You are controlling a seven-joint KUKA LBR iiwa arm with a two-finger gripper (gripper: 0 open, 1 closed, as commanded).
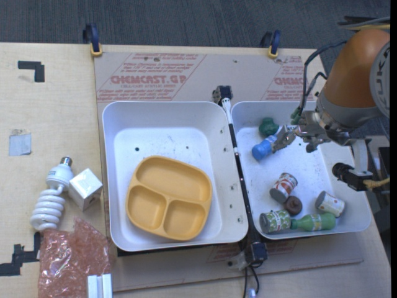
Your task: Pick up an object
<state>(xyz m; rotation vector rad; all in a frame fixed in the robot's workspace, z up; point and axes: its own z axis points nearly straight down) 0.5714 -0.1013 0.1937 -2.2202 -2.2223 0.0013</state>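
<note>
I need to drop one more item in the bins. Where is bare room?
Free: left bin floor behind the yellow divided tray; right bin's middle, between blue object and small can. Crowded: its front, around the green bottle.

Bins point(118, 166) looked smooth glossy white plastic. Yellow tray point(169, 197) was matt plastic. Bench point(49, 117) read as bare wood, matt. Pink wrap point(71, 259) at bench's near-left corner was crinkly, shiny film.

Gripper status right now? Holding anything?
Gripper: low in the right bin, beside the blue object; open or shut cannot be told, and no object is seen between its fingers.
</note>
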